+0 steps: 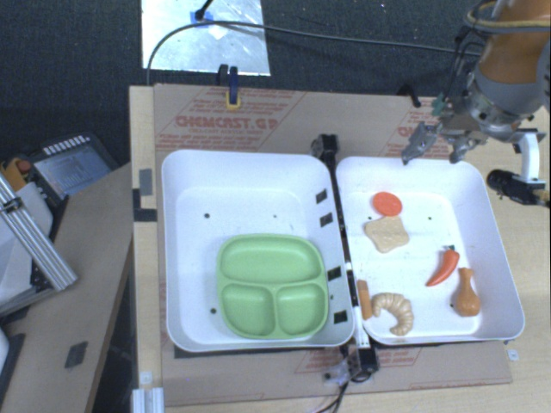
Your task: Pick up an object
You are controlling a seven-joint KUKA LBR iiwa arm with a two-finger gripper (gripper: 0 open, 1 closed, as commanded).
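My gripper (439, 147) hangs open above the far rim of the right bin (491, 231), its two fingers spread apart with nothing between them. Below it in that bin lie a red tomato slice (387, 203), a tan slice of bread (386, 233), a red chili pepper (443, 267), a brown pear-shaped piece (466, 293), a croissant (394, 311) and a small orange stick (363, 299) by the left wall. All lie well nearer the front than the gripper.
The left bin (189, 196) holds a green three-compartment plate (271, 285). A black divider strip (336, 222) joins the bins. A yellow clamp (232, 93) and a cable sit behind the bins. Equipment stands at the left on a side table.
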